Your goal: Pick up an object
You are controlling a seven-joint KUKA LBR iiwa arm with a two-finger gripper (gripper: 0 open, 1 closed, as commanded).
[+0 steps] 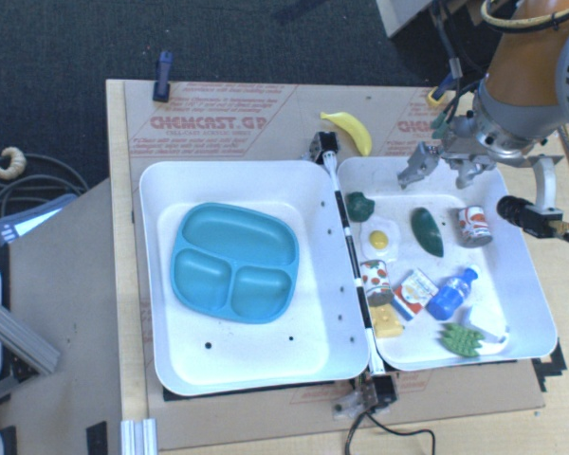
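I see the arm reaching in from the upper right, wrist bent down over the right bin's (541,301) far edge. The pincer (446,166) hangs spread open, holding nothing. Just below it lie the dark green object (427,231) and small can (473,225).

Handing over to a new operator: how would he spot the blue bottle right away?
Look in the right-hand white bin, toward its near side. The blue bottle lies tilted there, between a red-and-white packet and a green leafy toy. It alone is bright blue, white-capped.
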